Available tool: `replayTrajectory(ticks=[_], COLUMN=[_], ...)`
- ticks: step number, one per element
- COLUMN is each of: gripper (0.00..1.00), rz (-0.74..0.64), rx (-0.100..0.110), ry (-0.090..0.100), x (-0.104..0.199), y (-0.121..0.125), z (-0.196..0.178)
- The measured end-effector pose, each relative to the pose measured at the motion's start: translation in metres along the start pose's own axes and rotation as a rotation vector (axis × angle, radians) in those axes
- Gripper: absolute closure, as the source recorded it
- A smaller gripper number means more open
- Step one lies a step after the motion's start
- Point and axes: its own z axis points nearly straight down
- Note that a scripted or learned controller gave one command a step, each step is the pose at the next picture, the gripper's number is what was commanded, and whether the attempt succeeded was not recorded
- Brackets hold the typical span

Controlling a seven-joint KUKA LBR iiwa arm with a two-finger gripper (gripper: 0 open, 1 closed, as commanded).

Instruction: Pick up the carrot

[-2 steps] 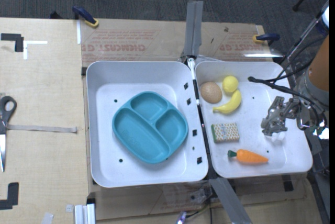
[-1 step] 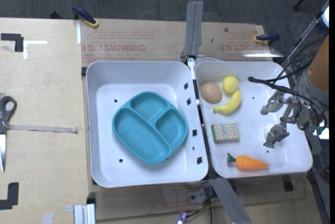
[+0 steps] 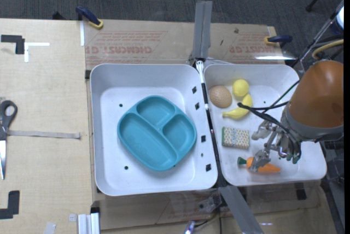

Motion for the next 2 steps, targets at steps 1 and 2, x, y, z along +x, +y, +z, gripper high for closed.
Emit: replayTrajectory(ticks=[1, 2], gripper=[0.00, 0.00], rz=[0.069, 0.069], rx=[0.000, 0.000], ry=[-0.016, -0.016], x=[0.0044, 0.0044], y=[0.0230, 0.0230], z=[0.0168, 0.0168])
